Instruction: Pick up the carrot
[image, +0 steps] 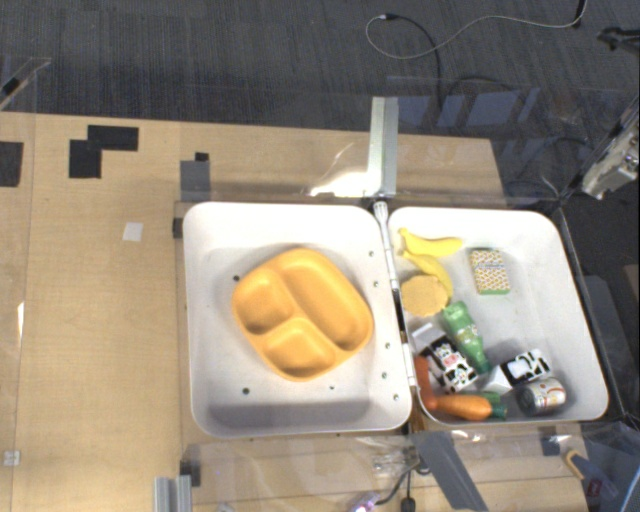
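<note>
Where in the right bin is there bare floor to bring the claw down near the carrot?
Bare floor runs along the right bin's right side, beyond the patterned sponge. The near-left corner is crowded: carrot lies by the near wall, close to the cow toy, green bottle and can.

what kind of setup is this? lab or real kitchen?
Likely a robot lab bench, not a kitchen: two white bins side by side, toy food like the carrot and banana, loose cables on carpet behind.

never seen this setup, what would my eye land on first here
Most striking is the yellow divided plate, alone in the middle of the left bin. Next comes the clutter in the right bin: bananas at its upper left, and the orange carrot lying along its near edge.
</note>
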